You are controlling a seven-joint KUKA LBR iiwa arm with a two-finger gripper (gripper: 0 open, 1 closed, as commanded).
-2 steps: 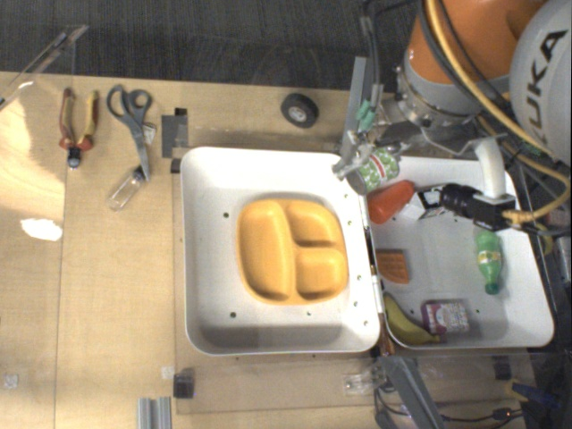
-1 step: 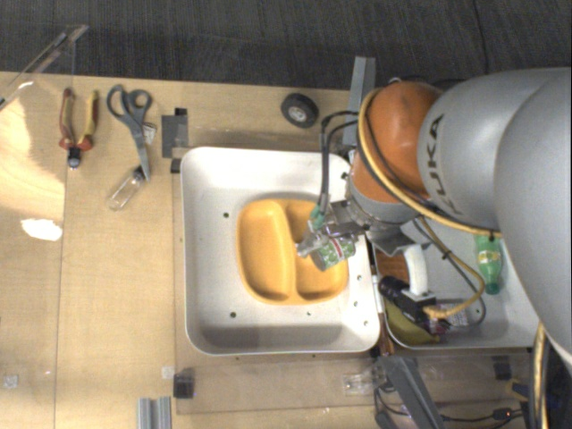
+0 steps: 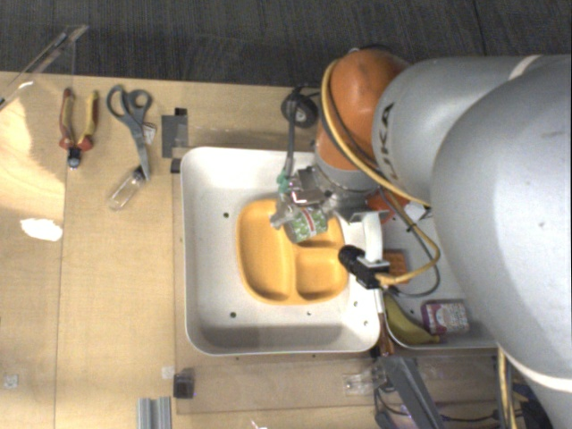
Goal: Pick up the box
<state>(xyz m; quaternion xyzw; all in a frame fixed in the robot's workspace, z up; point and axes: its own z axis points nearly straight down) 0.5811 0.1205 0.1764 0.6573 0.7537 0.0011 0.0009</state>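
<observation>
- the gripper (image 3: 302, 211) hangs over the left white bin (image 3: 207, 239), above the upper right part of a yellow divided tray (image 3: 284, 262) that lies in the bin.
- finger state: the fingers are lost among cable, green parts and the wrist body; whether they are spread or closed, and whether they have hold of anything, cannot be told.
- the box: the likeliest candidate is a small maroon packet-like item (image 3: 445, 315) in the right bin (image 3: 465, 340), close beside a curved yellow object (image 3: 409, 329) and partly covered by the arm (image 3: 483, 177). this identification is a judgement; the item is small and dim.
- step in hand, judged: approach and alignment. the gripper is well apart from that item, so no grasp appears made.
- to do it well: bring the gripper directly over the box, line the fingers up with its two flat parallel faces, and descend straight. avoid the bin wall and the neighbouring yellow object.
- risk: a light box crowded against other items tends to slide or tip if one finger touches first.
- materials: the bins are smooth, glossy white plastic with rounded corners and small holes. the tray is matt yellow, shallow, with two soft-edged compartments.
- the bench (image 3: 107, 311) is pale wood; scissors (image 3: 134, 128) and red-handled pliers (image 3: 76, 125) lie at its far left.
</observation>
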